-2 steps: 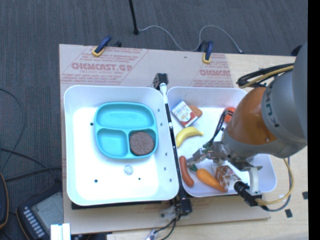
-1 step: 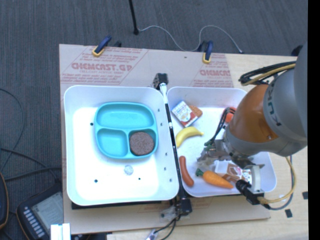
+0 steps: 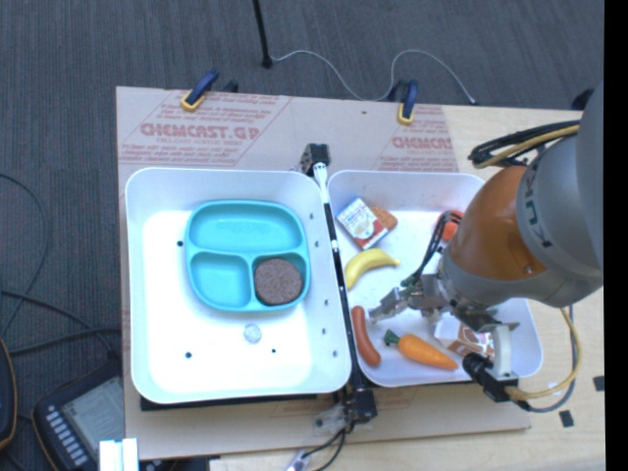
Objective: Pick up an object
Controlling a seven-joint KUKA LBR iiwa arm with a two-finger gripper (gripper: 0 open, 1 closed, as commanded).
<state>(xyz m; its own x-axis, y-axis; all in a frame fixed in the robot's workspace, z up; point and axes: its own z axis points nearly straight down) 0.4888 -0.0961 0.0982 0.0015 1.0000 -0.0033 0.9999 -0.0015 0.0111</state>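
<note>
The right bin [image 3: 530, 346] holds a yellow banana [image 3: 371, 263], a red sausage [image 3: 365, 335], an orange carrot [image 3: 426, 352], a red and white snack packet [image 3: 361, 221] and a second packet [image 3: 471, 340] partly under the arm. My gripper [image 3: 397, 299] hangs low over the middle of this bin, between the banana and the carrot, just right of the sausage's top end. Nothing is visibly held in it. The grey arm with its orange band [image 3: 496, 234] covers the bin's right part.
The left bin [image 3: 157, 361] holds a blue divided plate [image 3: 240, 248] with a brown disc [image 3: 279, 280] in its lower right compartment. A small clear piece [image 3: 253, 334] lies below the plate. A red object [image 3: 448, 226] peeks out beside the arm.
</note>
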